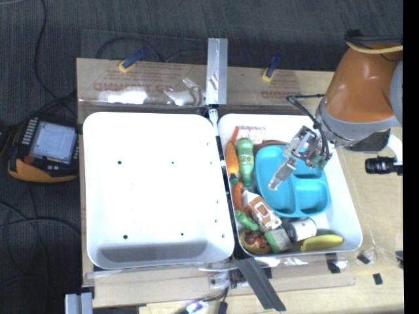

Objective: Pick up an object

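Clutter fills the right bin (350, 222): a large blue dish (302, 195) takes up its middle, a green bottle (245, 157) and an orange piece (230, 161) stand along its left wall, and toward the lower edge of the frame lie a yellow banana-like piece (321, 242), a small white cylinder (304, 228) and a heap of small toys (258, 221). The left bin (154, 188) lies just beside it, sharing the middle wall.

The arm (363, 90) enters from the upper right of the frame, and the gripper (283, 173) hangs over the upper left part of the blue dish, its fingers (278, 178) slanting down and to the left. They look slightly parted, with nothing seen between them (though the angle blurs the tips).

Judging from this, the risk is a closing on the dish's smooth, broad shell: the fingers would likely skid off the curved surface or pinch only the rim, letting the dish tip out. A descent slightly left could also jam against the crowded green bottle.
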### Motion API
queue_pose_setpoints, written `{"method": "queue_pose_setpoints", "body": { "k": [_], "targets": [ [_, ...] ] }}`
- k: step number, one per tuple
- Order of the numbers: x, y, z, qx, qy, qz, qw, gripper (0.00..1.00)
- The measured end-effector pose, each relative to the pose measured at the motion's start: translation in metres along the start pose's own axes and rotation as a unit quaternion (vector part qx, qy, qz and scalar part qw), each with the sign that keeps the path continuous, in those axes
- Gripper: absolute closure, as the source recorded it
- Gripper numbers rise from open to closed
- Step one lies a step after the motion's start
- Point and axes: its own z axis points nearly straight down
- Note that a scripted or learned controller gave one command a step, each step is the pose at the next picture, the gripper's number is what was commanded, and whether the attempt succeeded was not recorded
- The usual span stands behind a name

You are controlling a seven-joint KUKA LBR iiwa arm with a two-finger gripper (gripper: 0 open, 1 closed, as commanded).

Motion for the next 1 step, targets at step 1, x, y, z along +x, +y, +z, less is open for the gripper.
{"method": "queue_pose_setpoints", "body": {
  "k": [1],
  "targets": [
    [-0.0619,0.075,-0.009,0.001,0.0,0.173,0.985,0.0]
  ]
}}
